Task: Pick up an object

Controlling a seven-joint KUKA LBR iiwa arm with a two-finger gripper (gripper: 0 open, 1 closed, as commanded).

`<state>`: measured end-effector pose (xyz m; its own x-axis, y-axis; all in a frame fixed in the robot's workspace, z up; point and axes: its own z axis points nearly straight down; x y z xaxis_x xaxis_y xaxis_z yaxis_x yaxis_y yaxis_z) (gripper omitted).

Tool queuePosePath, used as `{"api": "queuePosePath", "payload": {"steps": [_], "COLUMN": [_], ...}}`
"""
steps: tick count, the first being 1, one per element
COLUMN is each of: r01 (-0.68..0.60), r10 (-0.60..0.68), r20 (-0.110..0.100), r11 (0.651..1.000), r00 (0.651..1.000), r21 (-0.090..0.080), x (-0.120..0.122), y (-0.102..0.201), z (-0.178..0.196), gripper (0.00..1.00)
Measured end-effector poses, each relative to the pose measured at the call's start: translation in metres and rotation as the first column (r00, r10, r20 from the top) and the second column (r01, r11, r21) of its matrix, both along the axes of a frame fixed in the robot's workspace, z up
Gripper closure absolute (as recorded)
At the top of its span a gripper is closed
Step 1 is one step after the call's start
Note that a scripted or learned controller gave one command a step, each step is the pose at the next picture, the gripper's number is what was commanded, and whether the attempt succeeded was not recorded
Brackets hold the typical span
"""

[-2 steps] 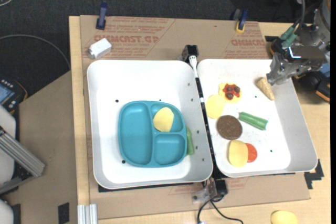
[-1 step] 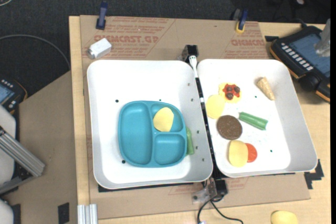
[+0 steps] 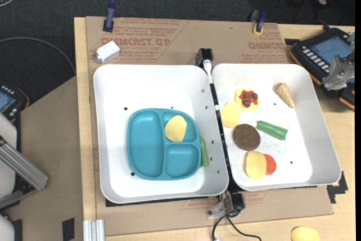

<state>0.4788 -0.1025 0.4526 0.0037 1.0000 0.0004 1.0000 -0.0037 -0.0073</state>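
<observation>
The right bin (image 3: pixel 316 99) holds several small toy foods: a pale yellow round piece (image 3: pixel 230 114), a red berry cluster (image 3: pixel 247 98), a tan cone (image 3: pixel 285 95), a green pod (image 3: pixel 272 130), a brown disc (image 3: pixel 246 136) and a yellow piece (image 3: pixel 255 165) against an orange-red one (image 3: pixel 271 165). In the left bin (image 3: pixel 113 93) lies a teal divided plate (image 3: pixel 148 144) with a yellow piece (image 3: pixel 175 128) in its upper right compartment; a green strip (image 3: pixel 203 152) lies along the plate's right side. A grey metal part, apparently my gripper (image 3: pixel 342 71), sits at the right edge, outside the right bin.
A dark hand-held pendant (image 3: pixel 320 53) lies right of the right bin, under the grey part. A white block (image 3: pixel 107 52) and two clamps (image 3: pixel 109 15) (image 3: pixel 259 22) sit on the cardboard behind the bins. A yellow object (image 3: pixel 304 233) lies at the bottom right.
</observation>
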Motion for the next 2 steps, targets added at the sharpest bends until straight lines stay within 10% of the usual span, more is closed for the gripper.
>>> {"api": "queuePosePath", "payload": {"steps": [1, 2], "r01": [-0.002, -0.002], "r10": [0.002, 0.002], "r20": [0.02, 0.001], "r11": [1.0, 1.0], "r00": [1.0, 1.0], "r21": [-0.004, 0.0], "x": [0.001, 0.0], "y": [-0.018, -0.025], "z": [0.088, -0.002], "gripper": [1.0, 1.0]}}
